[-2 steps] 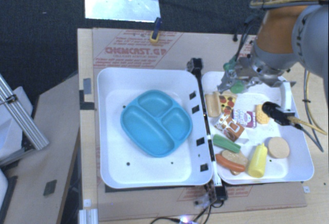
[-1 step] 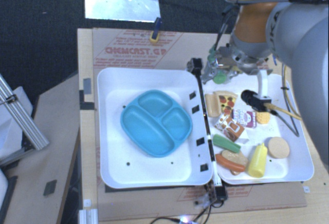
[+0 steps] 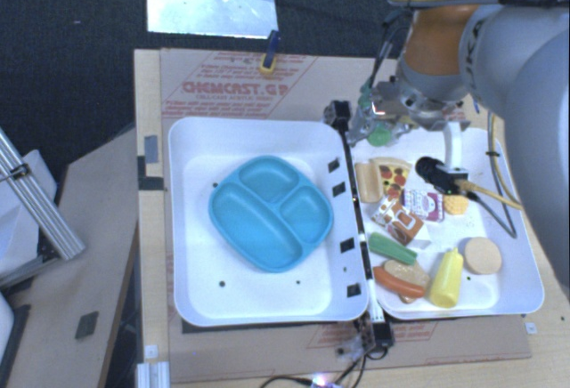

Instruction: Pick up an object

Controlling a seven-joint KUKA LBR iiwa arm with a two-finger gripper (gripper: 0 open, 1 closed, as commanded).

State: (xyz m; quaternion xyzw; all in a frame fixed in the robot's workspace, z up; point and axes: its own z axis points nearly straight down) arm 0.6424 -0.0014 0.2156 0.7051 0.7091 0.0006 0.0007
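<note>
The pincer point(image 3: 372, 125) is seen over the far corner of the right bin point(image 3: 525, 288), just beyond the pizza slice point(image 3: 390, 173) and slightly to its left. Whether it is released or clenched cannot be told, since its tip is lost against the wrist hardware. A small green round piece point(image 3: 381, 136) is seen right at the pincer, directly beyond the pizza slice, and whether it is gripped cannot be told. The grey arm point(image 3: 525, 48) with its orange band is brought in from the right, beyond and to the right of the pizza slice.

The pizza slice is laid flat in the right bin. A tan bread-like piece point(image 3: 366, 182) is laid against its left side. Nearer than the pizza slice and a little to its right, a red-and-white packet point(image 3: 423, 204) is found, with a second printed packet point(image 3: 399, 223) just beside it. A yellow block point(image 3: 455, 206) is set right of the pizza slice, past the red-and-white packet. Well nearer than the pizza slice, a green pod-shaped toy point(image 3: 392, 247), a toy hot dog point(image 3: 401, 278), a yellow squeeze bottle point(image 3: 447, 278) and a round tan disc point(image 3: 482, 255) are gathered.

Left of the pizza slice, the left bin point(image 3: 191, 288) is occupied by a blue divided plate point(image 3: 270, 213). Both bins are borne by a cardboard sheet point(image 3: 232, 85) on the tabletop point(image 3: 98, 226).
</note>
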